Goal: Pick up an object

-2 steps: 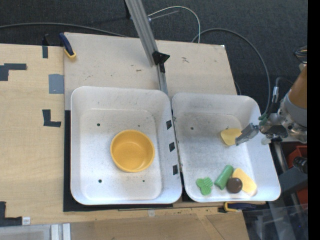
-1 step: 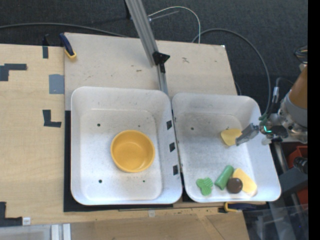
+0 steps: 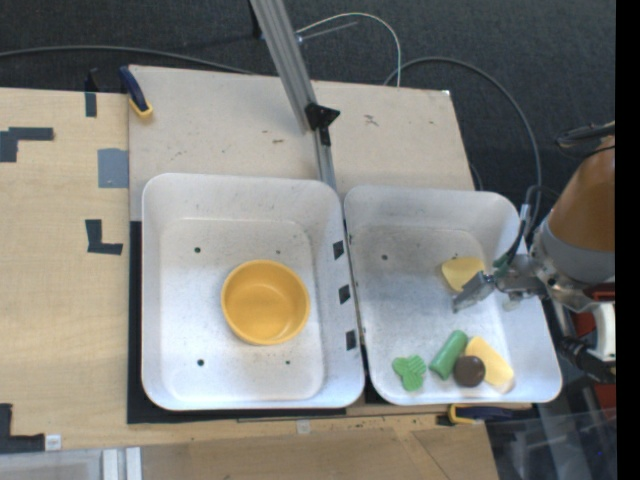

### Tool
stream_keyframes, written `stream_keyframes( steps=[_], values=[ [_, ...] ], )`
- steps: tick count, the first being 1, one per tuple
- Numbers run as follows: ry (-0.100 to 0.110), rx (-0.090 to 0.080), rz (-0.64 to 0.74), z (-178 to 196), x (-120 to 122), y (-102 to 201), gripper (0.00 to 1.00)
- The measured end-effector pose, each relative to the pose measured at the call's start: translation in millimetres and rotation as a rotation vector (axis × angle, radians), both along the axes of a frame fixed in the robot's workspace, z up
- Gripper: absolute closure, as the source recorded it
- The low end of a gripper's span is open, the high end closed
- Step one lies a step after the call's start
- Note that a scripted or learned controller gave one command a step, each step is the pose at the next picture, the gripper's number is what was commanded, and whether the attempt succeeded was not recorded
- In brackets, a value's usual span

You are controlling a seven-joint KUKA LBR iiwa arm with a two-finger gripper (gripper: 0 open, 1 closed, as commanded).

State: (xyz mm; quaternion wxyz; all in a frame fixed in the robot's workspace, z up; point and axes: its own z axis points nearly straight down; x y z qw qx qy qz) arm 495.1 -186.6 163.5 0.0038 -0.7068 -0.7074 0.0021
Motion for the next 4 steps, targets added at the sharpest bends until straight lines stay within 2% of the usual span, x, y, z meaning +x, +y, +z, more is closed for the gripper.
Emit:
stream_keyframes(
  steps=[1,2,3,4],
  values=[
    [-0.001,-0.001,0.0,-59.6,-0.1,-7.7,0.0],
    [-0.007,-0.003,0.0,-74.5,0.0,-7.5,0.0],
    [-0.007,-0.002,0.001,-64.0,0.1,-7.0,1.0],
    [-0.012,-0.004,0.001,-1.6,1.4,-10.5,1.0]
  ],
)
